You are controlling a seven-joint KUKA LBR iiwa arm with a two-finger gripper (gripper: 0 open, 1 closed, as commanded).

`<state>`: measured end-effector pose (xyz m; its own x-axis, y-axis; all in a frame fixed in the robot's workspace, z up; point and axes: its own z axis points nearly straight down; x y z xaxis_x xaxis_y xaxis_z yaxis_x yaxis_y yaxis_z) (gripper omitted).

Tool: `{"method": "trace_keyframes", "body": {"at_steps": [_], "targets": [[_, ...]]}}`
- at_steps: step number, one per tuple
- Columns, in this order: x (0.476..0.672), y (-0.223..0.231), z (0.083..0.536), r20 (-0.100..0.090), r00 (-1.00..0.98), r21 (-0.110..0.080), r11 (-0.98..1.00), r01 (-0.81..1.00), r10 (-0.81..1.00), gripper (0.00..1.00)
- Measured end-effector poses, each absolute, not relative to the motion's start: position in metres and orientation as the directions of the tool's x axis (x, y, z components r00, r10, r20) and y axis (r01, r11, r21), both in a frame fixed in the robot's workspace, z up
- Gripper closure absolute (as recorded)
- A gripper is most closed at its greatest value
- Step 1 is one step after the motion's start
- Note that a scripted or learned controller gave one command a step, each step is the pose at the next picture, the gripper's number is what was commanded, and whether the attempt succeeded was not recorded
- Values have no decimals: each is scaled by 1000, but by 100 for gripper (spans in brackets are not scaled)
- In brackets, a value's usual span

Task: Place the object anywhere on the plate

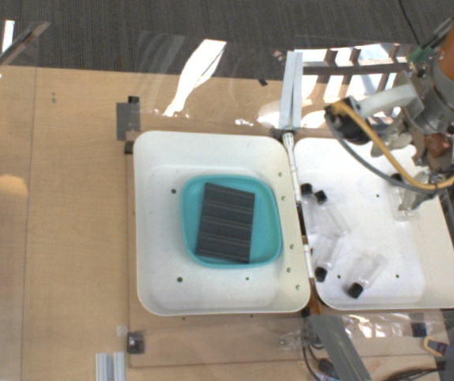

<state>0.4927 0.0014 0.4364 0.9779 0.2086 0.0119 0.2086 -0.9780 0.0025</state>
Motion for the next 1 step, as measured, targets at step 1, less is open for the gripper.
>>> {"method": "trace_keyframes", "body": {"at_steps": [1], "targets": [[489,-8,437,14,979,5,-979,203,203,0]]}}
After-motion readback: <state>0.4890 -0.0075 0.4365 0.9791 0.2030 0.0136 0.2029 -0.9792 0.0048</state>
